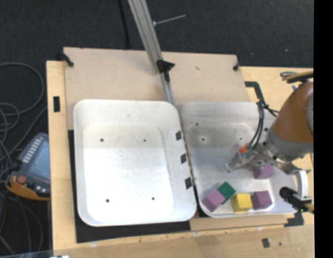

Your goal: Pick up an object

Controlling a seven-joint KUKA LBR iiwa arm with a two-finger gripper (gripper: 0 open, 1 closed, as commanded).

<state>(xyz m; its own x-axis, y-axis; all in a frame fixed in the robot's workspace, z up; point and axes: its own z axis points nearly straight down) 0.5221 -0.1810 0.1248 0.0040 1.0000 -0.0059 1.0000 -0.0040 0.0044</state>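
My gripper [243, 159] hangs low over the right bin [220, 117], near its right side, below the arm's orange band [295, 117]. A purple block [263, 171] lies right beside the gripper, partly under the wrist, and I cannot tell whether it is touched. Along the bin's front edge sit a purple block [214, 199], a green block [226, 190], a yellow block [242, 201] and another purple block [261, 199]. A small orange piece [243, 149] shows just behind the gripper.
The left bin [129, 160] lies next to the right one. A slanted metal rail [147, 31] rises from between the bins at the back. Cables and a handheld pendant [32, 165] lie off the bench to the left.
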